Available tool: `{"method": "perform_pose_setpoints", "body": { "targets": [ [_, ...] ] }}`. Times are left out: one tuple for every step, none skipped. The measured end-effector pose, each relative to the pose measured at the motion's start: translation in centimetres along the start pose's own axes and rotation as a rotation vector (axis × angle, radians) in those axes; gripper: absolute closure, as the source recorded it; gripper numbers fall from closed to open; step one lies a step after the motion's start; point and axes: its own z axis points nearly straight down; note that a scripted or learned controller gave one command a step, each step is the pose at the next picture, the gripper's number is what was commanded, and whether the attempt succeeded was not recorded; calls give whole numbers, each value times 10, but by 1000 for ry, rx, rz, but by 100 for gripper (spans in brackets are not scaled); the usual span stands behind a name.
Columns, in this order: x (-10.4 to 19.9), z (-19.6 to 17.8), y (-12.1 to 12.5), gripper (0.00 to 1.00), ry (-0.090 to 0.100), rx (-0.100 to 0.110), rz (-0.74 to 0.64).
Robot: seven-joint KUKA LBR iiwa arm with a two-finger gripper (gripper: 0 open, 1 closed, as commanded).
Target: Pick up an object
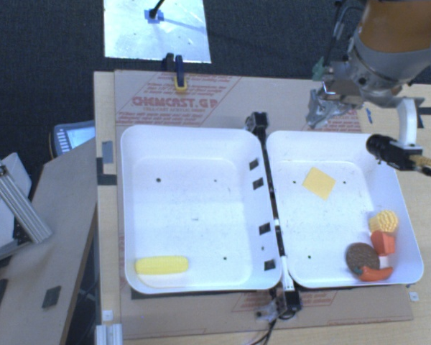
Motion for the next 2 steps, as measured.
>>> {"method": "perform_pose_setpoints", "body": {
  "targets": [
    [9, 181, -41, 100, 1, 31, 3],
    [-10, 45, 12, 100, -1, -3, 0]
  ]
}}
